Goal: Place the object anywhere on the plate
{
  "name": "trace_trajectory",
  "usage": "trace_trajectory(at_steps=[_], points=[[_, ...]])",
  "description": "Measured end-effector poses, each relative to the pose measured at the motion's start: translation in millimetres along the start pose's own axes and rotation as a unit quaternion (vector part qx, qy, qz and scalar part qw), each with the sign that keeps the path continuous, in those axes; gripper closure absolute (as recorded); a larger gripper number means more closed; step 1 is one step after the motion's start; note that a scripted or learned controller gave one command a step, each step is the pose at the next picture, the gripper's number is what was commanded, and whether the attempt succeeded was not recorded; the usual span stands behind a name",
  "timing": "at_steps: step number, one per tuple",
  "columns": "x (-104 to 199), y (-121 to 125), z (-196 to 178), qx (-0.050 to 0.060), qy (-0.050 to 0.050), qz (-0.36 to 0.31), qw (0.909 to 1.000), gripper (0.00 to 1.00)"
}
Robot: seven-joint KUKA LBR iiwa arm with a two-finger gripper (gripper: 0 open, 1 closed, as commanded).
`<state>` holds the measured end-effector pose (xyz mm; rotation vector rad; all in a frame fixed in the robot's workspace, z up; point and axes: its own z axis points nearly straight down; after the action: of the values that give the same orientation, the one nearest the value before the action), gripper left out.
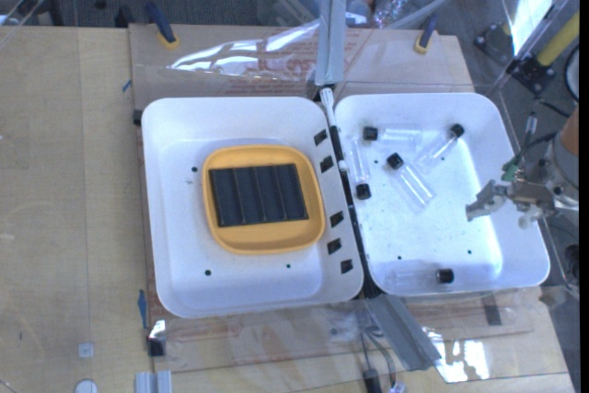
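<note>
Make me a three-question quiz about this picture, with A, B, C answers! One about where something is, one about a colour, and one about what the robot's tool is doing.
1. Where is the plate?
A. In the left bin
B. In the right bin
C. On the bare bench

2. What colour is the plate's rim?
A. Blue
B. Yellow
C. Red

3. The tool is
A. resting on the plate
B. over the right bin's right side
C. over the left bin

Answers:
1. A, the plate lies inside the left bin, beside the divider.
2. B, a yellow rim surrounds its dark ribbed middle.
3. B, the tool sits above the right bin near its right wall, apart from the clear vials with black caps that lie on the bin floor.
</note>
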<state>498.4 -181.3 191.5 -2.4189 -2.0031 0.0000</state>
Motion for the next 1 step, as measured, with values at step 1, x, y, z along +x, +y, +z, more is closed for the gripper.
trace_trajectory(at_steps=[1], points=[[-0.6,0.6,-9.4,-0.001,0.0,0.001,1.0,1.0]])
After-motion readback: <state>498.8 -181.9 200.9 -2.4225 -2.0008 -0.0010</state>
